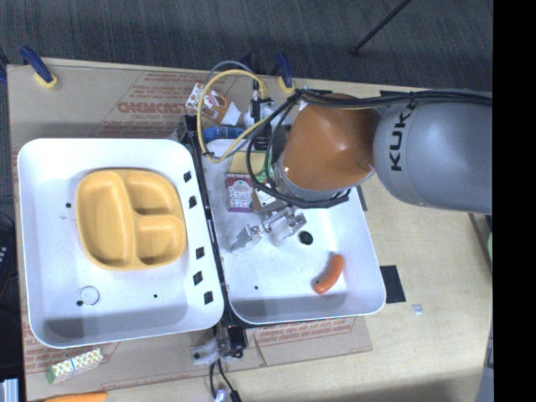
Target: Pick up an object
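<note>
we look down on two white bins side by side. the left bin (33,224) fills the left half of the frame and carries a yellow tray (130,218) with three compartments, lying flat in its upper middle; a small clear ring (89,295) lies near the bin's lower left.

the right bin (364,283) sits centre right. in its lower right part lies a sausage (329,274): small, orange-red, slightly curved, tilted so its upper end points to the upper right, with a darker lower end. it rests on the bin floor, apart from everything else.

a small dark round thing (306,239) lies just above and left of the sausage. a red-and-white packet (239,194) lies in the bin's upper left part.

the arm (435,153) comes in from the right, its orange band (327,149) over the upper part of the right bin. the gripper (270,224) hangs over the bin's middle, up and left of the sausage, near the packet. its metal parts look tangled from this angle, and we cannot tell whether they stand apart or together; we see nothing between them.

cables (230,107) bunch above the bins, at the top centre of the frame.
</note>
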Available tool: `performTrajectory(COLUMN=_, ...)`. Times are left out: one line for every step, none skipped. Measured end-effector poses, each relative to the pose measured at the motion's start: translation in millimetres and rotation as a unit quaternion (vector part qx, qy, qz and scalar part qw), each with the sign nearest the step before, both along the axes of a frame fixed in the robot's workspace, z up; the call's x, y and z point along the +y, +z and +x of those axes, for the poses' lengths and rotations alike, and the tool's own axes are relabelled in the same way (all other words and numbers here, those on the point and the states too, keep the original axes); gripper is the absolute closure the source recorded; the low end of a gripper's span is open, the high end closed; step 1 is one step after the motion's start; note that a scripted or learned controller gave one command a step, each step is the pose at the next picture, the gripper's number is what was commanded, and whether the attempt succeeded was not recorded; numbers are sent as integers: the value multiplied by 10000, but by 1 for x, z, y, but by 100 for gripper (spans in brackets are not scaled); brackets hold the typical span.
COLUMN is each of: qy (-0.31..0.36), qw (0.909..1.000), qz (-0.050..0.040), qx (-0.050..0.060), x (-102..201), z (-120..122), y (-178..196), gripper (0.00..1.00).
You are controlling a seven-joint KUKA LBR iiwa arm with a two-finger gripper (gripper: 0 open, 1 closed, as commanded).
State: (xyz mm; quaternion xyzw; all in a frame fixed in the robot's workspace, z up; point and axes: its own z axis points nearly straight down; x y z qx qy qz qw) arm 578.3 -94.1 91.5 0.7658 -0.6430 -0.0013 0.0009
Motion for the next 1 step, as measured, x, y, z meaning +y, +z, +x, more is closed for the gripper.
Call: performTrajectory(qy=1202, qw=9927, qz=4, qx=12, x=4, z=-13, y=0, gripper=0)
